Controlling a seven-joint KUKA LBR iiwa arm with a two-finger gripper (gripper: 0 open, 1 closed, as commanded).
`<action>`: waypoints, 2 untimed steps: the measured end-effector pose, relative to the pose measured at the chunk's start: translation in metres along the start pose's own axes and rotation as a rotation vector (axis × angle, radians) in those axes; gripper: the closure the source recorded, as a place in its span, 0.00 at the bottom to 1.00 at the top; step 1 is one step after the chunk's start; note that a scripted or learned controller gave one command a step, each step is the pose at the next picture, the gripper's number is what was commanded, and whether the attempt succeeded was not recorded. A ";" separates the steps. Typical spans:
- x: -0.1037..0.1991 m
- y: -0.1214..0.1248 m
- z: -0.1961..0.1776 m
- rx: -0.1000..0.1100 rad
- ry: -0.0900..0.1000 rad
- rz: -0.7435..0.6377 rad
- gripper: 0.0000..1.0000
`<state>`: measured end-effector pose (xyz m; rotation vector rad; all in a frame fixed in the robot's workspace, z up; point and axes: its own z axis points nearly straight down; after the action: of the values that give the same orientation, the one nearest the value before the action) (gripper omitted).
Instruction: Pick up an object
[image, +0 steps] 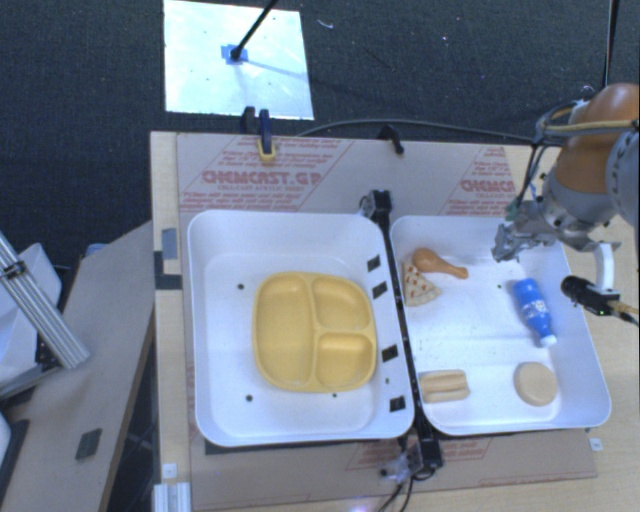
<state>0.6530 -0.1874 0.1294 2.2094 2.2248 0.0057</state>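
Note:
The right bin holds a blue bottle, a chicken drumstick, a pizza slice, a hot dog bun and a round tan cookie. My gripper hangs over the bin's far right part, above and to the left of the blue bottle and right of the drumstick. Nothing shows between its fingers.
The left bin holds a yellow divided plate. A black clipped divider runs between the two bins. Beyond the bins lies a cardboard sheet with a blue-and-yellow clamp.

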 end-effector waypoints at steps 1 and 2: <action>0.004 0.012 -0.056 -0.001 0.000 0.001 1.00; 0.007 0.009 -0.120 -0.003 -0.001 0.001 1.00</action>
<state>0.6613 -0.1805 0.2492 2.2083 2.2223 0.0079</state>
